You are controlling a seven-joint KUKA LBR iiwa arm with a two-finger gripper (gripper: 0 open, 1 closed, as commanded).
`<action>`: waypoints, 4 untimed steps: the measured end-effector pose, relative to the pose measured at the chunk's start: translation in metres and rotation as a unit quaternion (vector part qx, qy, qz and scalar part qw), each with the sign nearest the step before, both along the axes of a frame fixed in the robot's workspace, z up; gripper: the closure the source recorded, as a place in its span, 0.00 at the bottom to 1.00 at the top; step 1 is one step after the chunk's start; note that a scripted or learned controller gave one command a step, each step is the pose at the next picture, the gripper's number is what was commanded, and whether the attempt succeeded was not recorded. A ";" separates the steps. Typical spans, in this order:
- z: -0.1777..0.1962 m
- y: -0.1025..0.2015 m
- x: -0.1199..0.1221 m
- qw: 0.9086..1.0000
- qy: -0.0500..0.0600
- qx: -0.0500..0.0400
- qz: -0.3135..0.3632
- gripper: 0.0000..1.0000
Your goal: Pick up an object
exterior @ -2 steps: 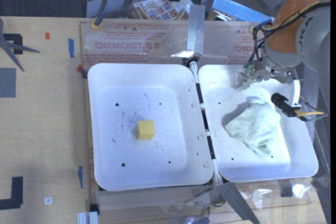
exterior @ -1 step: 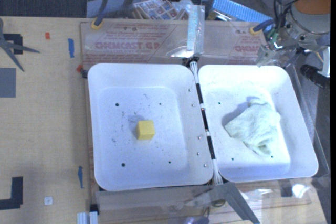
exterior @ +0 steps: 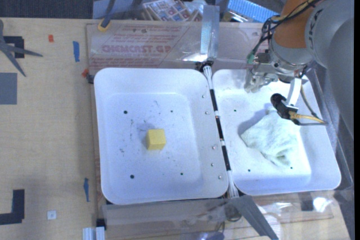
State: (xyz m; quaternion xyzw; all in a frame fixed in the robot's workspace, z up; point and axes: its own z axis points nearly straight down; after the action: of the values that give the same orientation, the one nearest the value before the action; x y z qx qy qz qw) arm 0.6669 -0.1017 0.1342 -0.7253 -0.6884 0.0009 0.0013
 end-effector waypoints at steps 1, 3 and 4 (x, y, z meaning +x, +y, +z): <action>-0.047 -0.057 0.002 0.993 -0.003 -0.001 -0.117 1.00; -0.048 -0.079 0.001 0.867 -0.002 -0.001 -0.498 1.00; -0.048 -0.085 -0.011 0.792 -0.001 -0.001 -0.611 1.00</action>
State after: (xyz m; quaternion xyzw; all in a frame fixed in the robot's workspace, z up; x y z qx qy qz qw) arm 0.6560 -0.1868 0.0862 -0.9948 -0.1021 0.0000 0.0001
